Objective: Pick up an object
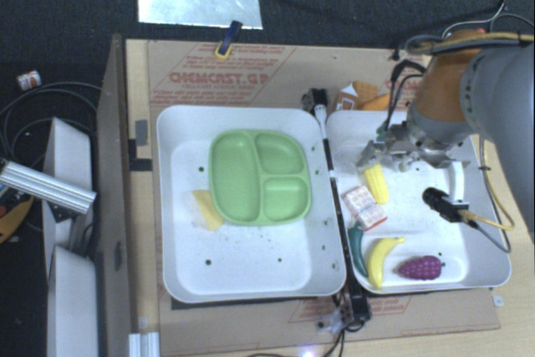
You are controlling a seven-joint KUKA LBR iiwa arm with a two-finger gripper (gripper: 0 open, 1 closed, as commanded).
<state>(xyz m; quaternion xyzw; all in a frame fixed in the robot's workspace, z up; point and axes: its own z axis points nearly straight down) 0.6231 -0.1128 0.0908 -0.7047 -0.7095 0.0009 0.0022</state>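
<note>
Cardboard-covered bench (pixel 251 67) carries two white bins. Gripper (pixel 374 156), finger state indeterminate, sits above the corn cob (pixel 376 183) near the right bin's (pixel 493 263) far-left corner. Banana (pixel 380 257) and grapes (pixel 420 267) lie along its near edge.

I read red print "CHEMCAST GP" on cardboard (pixel 219 67) under bins; smaller lines there too blurred.

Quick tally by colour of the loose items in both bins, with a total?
Yellow: 3, corn, banana, yellow piece beside the tray
Green: 2, divided tray, dark green item
Purple: 1, grapes
Red and white: 1, small box
Total: 7
</note>
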